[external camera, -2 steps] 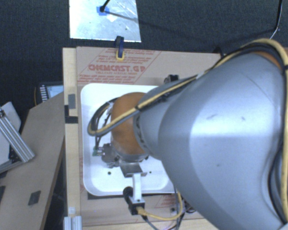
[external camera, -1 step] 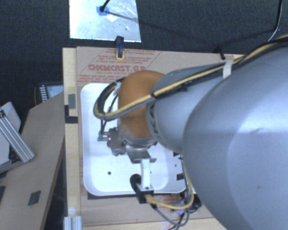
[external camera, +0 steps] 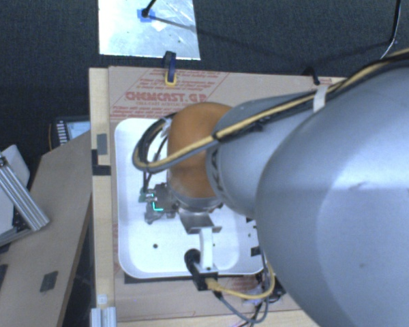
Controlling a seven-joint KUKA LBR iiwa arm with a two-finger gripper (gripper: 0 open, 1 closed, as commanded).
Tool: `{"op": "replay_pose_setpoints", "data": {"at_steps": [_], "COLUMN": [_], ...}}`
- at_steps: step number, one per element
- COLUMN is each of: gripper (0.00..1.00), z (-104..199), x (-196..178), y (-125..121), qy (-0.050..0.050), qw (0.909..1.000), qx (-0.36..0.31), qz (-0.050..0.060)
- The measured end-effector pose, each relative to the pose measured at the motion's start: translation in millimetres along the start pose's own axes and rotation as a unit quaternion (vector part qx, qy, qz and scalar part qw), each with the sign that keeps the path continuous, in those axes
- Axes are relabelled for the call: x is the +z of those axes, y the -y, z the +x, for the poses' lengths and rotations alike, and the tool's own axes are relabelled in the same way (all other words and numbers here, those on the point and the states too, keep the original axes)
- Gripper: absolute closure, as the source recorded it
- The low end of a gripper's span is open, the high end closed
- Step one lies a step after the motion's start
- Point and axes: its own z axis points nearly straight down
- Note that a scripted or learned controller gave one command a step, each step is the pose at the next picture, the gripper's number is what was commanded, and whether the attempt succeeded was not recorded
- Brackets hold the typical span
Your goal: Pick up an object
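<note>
A white bin [external camera: 133,251] lies at the lower left, and its bare floor shows between the arm and the rim. My gripper [external camera: 155,208] hangs low over the bin's left half, under the orange wrist band [external camera: 191,148], with a small green light on its body. The big grey arm [external camera: 313,182] reaches in from the right and covers the bin's right part and everything beyond it. A tiny dark speck [external camera: 155,245] sits on the bin floor just below the gripper. No object shows between the fingers from here.
A brown cardboard sheet [external camera: 191,90] with red print lies under the bins, held by a yellow clamp [external camera: 170,73] at its far edge. A shiny metal plate [external camera: 148,19] lies beyond it. An aluminium rail [external camera: 10,182] leans at the left beside a wooden bench top [external camera: 54,216].
</note>
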Motion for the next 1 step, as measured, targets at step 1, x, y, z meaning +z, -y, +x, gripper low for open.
{"op": "replay_pose_setpoints", "data": {"at_steps": [1], "gripper": [0.00], "z": [7.1], "x": [-90.3], "y": [-70.8], "qy": [-0.001], "qw": [1.0000], "qx": [-0.002], "qz": [-0.007]}}
